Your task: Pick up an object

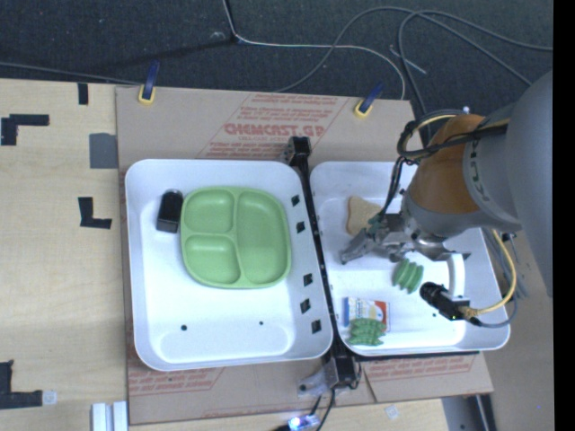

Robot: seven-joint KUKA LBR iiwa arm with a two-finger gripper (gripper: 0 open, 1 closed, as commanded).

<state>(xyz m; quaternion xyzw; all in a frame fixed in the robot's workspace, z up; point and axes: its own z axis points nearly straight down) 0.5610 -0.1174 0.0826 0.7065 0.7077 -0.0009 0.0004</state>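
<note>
**Camera view: gripper low in the right bin**

We see the gripper (355, 248) over the right bin (485, 335), fingers spread, gripping nothing. A tan piece (361, 210) lies just behind it, a green ridged toy (408, 275) toward the right edge, and open floor along the back edge.

A: Camera, one, fixed. Where does it sit?
B: Above the bench (54, 241), looking down at a slant; dark floor with cables (377, 25) lies along the top edge, the near bench edge at the bottom.

A: Coverage?
B: Both bins whole: left bin (144, 268) just left of centre, right bin (485, 335) right of centre. Arm (467, 182) enters from the right, cut by the frame.

A: Distance?
B: Middling; bins span most of the width
</note>
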